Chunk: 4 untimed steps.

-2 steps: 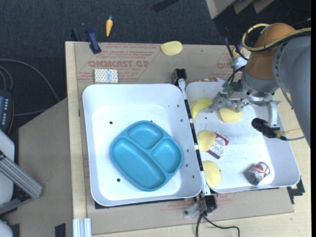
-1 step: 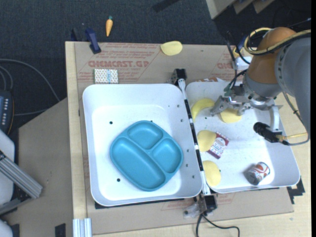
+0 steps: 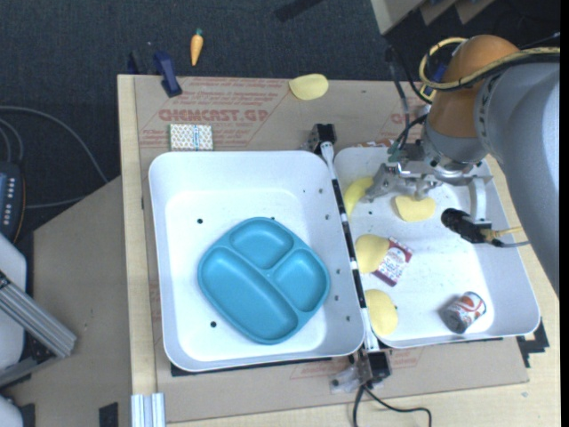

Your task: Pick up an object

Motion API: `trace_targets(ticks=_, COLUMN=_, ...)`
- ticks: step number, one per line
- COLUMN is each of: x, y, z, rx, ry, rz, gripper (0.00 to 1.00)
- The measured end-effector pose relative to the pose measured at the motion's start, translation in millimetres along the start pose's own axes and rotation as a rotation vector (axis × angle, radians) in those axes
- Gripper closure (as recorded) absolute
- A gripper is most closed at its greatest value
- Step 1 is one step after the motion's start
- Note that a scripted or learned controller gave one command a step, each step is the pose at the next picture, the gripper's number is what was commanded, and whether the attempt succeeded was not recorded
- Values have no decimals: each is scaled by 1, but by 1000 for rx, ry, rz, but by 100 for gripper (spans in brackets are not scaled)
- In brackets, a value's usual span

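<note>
Camera view: yellow piece (image 3: 414, 208) directly beneath gripper (image 3: 418, 181).

Light fell evenly from above, bright enough to wash out the two shallow white plastic bins (image 3: 178, 203). Shadows stayed soft and short. The big grey arm (image 3: 524, 105) at right looked blurred, slightly out of focus.

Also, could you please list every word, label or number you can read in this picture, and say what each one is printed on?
"CHEMCAST GP", in faint red print, partly legible, on the brown board under the bins.
More red print runs along the board's top edge: too small to read.
Small patterned packet on the board: print too blurred to read.
Red and white wrapper in the right bin: unreadable.
Can in the right bin: label unreadable.
</note>
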<state>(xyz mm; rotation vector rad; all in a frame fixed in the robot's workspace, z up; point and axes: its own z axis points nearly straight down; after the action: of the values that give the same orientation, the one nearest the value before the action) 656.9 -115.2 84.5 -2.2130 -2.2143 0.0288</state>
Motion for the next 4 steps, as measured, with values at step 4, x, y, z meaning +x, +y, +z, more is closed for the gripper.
trace_targets(ticks=4, x=10, y=-22, z=0, rx=-19, ry=6, rz=1, gripper=0)
